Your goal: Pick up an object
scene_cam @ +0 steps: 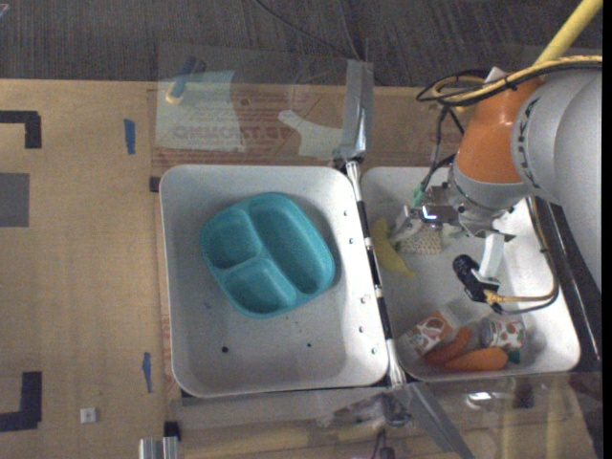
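Note:
My gripper (424,220) hangs over the upper left part of the right bin (545,285), below the orange band of the arm. Directly under it lies a beige speckled object (422,242), partly hidden by the gripper. A yellow banana (391,248) lies just to its left, along the bin's left wall. Near the front of the same bin lie an orange carrot (475,360), a darker orange piece (448,346) and two patterned cups (429,332) (504,333).
The left bin (191,342) holds a teal divided plate (269,252). A black cable end with a yellow wire (471,277) dangles from the arm above the right bin's middle. A metal divider (367,256) separates the bins.

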`<state>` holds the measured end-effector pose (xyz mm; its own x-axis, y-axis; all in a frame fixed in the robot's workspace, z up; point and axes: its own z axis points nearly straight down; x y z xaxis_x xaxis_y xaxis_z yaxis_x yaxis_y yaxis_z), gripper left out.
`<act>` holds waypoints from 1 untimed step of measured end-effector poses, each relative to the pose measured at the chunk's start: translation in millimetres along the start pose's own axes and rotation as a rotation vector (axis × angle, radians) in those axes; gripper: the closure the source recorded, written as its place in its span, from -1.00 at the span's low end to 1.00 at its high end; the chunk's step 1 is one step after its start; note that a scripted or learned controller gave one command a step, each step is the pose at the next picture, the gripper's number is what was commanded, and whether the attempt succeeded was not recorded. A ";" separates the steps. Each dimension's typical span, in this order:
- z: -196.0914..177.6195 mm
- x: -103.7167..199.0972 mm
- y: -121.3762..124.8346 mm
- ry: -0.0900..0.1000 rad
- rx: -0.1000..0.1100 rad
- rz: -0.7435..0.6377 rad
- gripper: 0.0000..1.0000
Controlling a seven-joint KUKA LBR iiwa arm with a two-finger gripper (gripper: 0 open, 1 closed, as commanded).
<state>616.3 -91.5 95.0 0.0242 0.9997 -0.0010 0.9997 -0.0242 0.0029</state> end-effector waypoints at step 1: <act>-9.8 -1.3 0.4 0.000 -0.002 0.003 1.00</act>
<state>616.6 -92.8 104.9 0.0269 0.9996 -0.0012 0.9996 -0.0269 0.0048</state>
